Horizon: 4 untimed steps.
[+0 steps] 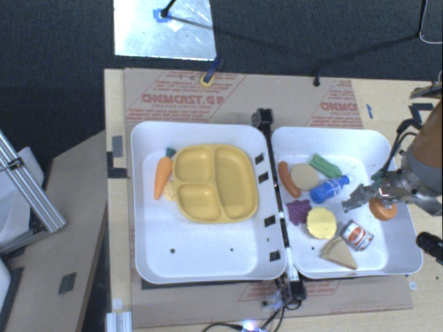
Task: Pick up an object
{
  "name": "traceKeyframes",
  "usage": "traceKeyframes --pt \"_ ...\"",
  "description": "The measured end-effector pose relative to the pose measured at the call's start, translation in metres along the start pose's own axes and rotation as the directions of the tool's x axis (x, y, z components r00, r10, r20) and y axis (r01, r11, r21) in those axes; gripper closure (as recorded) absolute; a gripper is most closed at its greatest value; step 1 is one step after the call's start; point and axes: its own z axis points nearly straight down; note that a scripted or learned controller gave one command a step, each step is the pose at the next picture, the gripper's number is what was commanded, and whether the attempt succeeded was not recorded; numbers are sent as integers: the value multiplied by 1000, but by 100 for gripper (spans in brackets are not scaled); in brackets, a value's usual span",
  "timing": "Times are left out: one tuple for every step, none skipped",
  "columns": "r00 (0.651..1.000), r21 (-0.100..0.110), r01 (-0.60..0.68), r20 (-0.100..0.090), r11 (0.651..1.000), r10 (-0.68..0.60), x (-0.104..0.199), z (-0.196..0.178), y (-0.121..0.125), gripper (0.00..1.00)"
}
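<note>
Poised low in the right bin [398, 258], claw [365, 196] beside an orange fruit [383, 209] and blue bottle [329, 189]; grip state impossible to tell. Crowded toys risk a glancing, empty grab.

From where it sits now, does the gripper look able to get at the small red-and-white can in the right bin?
Probably yes. The red-and-white can lies uncovered just below the gripper, with nothing stacked on it.

orange obj [383, 209], rt bin, by gripper [363, 196]
</note>
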Motion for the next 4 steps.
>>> traceKeyframes --pt "1000 -13 4 3 1000 -4 0 -6 3 0" --pt "1000 -8 3 1 1000 -3 4 56 2 0" --pt "1000 -12 1 2 1000 -1 4 99 10 0" --pt "1000 -16 4 -3 1000 -4 5 111 13 0"
